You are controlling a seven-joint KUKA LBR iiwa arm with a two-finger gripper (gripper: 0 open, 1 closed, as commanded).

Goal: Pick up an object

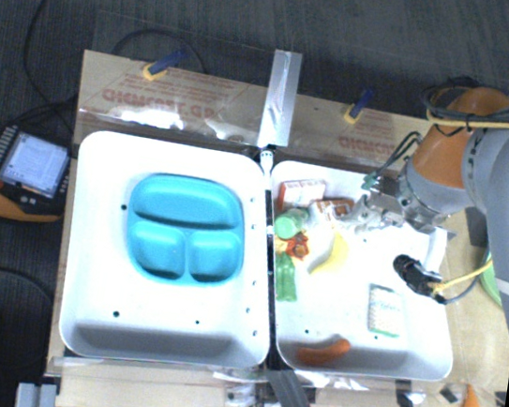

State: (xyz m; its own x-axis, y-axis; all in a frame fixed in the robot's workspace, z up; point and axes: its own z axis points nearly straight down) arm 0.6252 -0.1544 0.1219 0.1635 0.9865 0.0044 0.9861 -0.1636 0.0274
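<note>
A blue tray [184, 229] is lying in the left bin [86, 315]. In the right bin [422, 351], a red packet [300, 192], green items [287, 250] and a banana [329, 254] are clustering at its left, a sausage [322, 350] lying at the front, a card [385, 312] sitting right. The gripper [374, 209] is hovering just beyond the banana; its grip cannot be told

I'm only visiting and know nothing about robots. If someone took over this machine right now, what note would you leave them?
Gripper: low over the right white bin's far side, beside the red-and-white packet; nothing visibly held.
Right bin: yellow banana, green round piece, green-and-white flat packet, orange sausage-shaped toy at the near wall.
Left white bin: blue three-compartment tray.
Done: nothing lifted.
Left: grasp one object and raise it.
</note>
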